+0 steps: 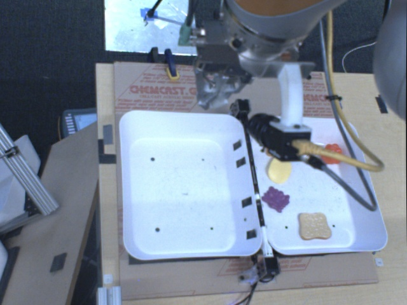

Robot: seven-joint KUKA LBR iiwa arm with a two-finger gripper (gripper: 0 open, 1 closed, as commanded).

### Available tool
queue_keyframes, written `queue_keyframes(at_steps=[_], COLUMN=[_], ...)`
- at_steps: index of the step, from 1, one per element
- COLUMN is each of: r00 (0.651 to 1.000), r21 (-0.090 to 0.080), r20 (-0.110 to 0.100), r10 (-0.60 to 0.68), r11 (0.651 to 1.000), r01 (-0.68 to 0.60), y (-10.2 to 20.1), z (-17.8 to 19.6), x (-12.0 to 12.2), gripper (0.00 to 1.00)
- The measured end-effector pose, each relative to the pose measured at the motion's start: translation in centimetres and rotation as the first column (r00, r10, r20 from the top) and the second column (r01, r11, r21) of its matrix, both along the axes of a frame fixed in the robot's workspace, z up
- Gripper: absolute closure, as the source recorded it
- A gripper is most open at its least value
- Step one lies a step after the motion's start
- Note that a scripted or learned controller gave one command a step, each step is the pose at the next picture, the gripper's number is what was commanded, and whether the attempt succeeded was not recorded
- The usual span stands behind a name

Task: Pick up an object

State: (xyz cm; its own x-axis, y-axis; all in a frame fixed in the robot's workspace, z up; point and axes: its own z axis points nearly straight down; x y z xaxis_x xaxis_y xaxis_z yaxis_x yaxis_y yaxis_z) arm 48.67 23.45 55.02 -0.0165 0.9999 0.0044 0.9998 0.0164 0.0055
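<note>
The grey arm (280, 5) fills the 12 o'clock side of the camera view. Its gripper (219, 94) hangs over the far edge of the bench (105, 94), just beyond the 12 o'clock rims of the two bins and close to the line where they meet. I cannot tell whether the gripper is released or clenched, and nothing shows in its grasp.

The left bin (184, 183) lies at 6 to 7 o'clock from the gripper. Everything there is to pick up sits in the right bin (356, 215), so the coming move turns on a reach toward 4 to 5 o'clock.

- **Toast:** The toy slice of toast (314, 226) is the largest piece and lies farthest off at 5 o'clock, near the bin's 6 o'clock wall. It lies flat and is roughly square, with no long axis to line up on.
- **Grapes:** The purple cluster, likely toy grapes (276, 198), is also at 5 o'clock but nearer. It sits close to the wall shared with the left bin.
- **Yellow piece:** The round yellow piece (278, 170) is the nearest, at 5 o'clock just above the grapes, and its upper edge is covered.
- **Orange piece:** The small orange piece (332, 150) lies at 4 o'clock and is partly hidden. Its long axis seems to run from 9 to 3 o'clock.

In my judgement the grapes or the toast offer the clearest descent.
</note>
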Motion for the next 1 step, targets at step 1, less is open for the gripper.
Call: queue_keyframes(at_steps=[1], r00=[1.0], r21=[0.0], r20=[-0.001], r10=[0.002], r11=[1.0], r01=[-0.002], y=[0.0], z=[-0.04], x=[-0.01], gripper=[0.0])
